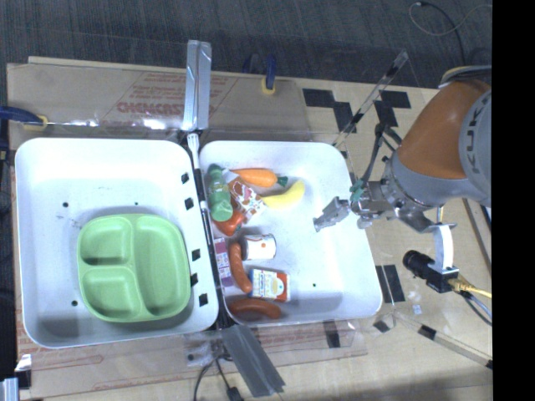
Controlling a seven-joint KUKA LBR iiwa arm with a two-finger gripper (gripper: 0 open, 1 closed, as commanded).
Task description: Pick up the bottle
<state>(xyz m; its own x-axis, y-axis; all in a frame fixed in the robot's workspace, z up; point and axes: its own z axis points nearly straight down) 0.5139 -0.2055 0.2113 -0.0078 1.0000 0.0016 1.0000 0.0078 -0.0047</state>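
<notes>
Camera view, bottle [219,195] in right bin [334,291]

Grey KUKA arm [443,170] with broad rounded orange band above the wrist and dark lettering on its pale casing. Small grey metal two-finger gripper [330,216]; green detail near the wrist; white bracket beside it.

The hand's [333,215] finger opening is too small and blurred to tell.
</notes>
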